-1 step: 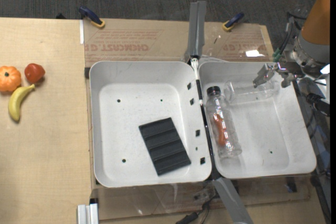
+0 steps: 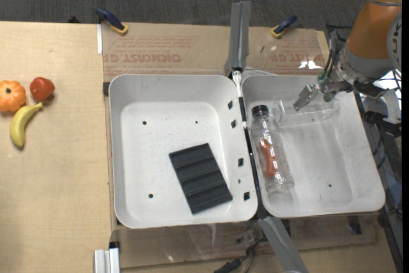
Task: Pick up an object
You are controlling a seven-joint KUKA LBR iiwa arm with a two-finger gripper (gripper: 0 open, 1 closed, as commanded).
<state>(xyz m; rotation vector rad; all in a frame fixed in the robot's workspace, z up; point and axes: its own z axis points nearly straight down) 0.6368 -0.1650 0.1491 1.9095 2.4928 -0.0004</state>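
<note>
Approaching right bin, nothing held.
You cannot tell the gripper (image 2: 305, 98) jaws' spread; centre them across the clear bottle (image 2: 270, 151) before descending.

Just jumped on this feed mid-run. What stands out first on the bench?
A dark ribbed block lies at a slant in the left bin, stark against the white. In the right bin a clear bottle with a black cap and something orange inside lies along the left wall. The arm comes in at upper right, its hand over that bin's far part; three fruits sit at far left.
</note>
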